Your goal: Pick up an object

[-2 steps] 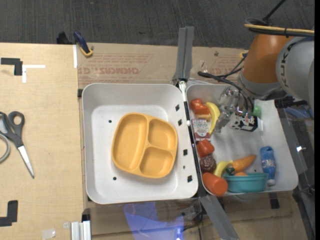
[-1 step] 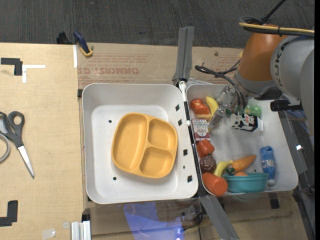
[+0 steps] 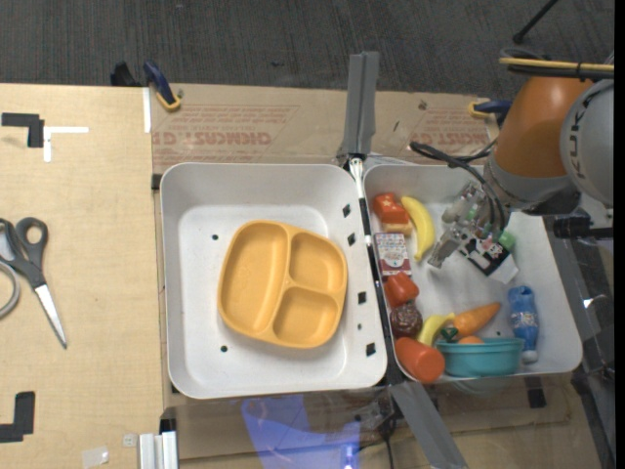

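a grey robot arm with an orange band reaches from the right into the right bin (image 3: 547,360). its gripper (image 3: 451,245) hovers beside a banana (image 3: 421,225), its fingers spread with nothing between them. a carrot (image 3: 476,317) and teal bowl (image 3: 480,357) lie nearby. the left bin (image 3: 186,291) holds a yellow divided plate (image 3: 283,283).

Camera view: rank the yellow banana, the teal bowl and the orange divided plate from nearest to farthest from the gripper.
1. Yellow banana, just left of the gripper, right bin.
2. Teal bowl, below it, right bin's near edge.
3. Orange divided plate, far left, in the left bin.
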